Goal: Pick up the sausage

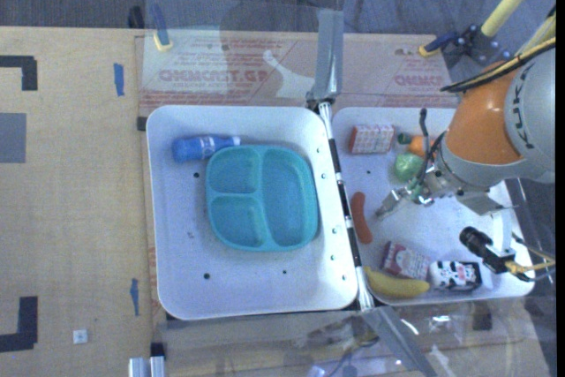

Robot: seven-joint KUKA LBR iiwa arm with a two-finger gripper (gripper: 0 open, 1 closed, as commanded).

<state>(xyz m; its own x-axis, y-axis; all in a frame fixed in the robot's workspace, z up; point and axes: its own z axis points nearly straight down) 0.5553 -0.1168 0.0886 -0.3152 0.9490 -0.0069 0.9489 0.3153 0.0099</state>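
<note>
One sausage [361, 218] lies in right bin [388, 253], along its left wall. Gripper [404, 195] hovers just right of it, apart, fingers spread open, holding nothing.

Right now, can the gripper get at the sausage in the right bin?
Probably yes: the sausage lies alone by the bin's left wall, nothing on top, and the gripper hangs just beside it.
</note>
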